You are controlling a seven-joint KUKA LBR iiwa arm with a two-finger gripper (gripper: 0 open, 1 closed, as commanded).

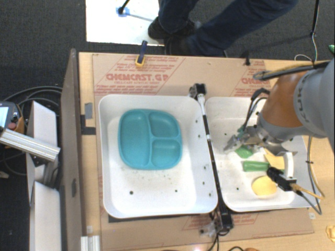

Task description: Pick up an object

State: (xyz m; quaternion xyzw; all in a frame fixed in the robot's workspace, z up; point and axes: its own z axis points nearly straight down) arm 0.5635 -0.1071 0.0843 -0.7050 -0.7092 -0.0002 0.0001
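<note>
A green lump [243, 152] lies in the right-hand bin [226, 107], right of the frame's centre and a little below mid-height. The gripper [234, 141] sits just above and to the left of it in the picture, overlapping its upper edge. Whether the pincer is open or closed cannot be told from this angle, and nothing is seen held in it.

Just below the lump lies a longer green piece [255, 166], set roughly level across the bin. To its right is a pale yellow slab [274, 160]. Below both, near the bin's lower rim, rests a round yellow object [264, 187]. All four things are gathered in the right half of this bin; its left half is bare white.

The left-hand bin [112, 192] fills the centre of the frame and holds one teal divided plate [150, 139]. The plate lies flat in the upper left part of the bin floor and has three compartments. A dark bar [208, 140] runs between the two bins.

The arm [314, 101] enters from the right edge at mid-height. Its orange band [280, 106] is over the right bin's upper right area, and the wrist slopes down and leftward to the gripper.

Both bins rest on a printed cardboard sheet [136, 77].
</note>
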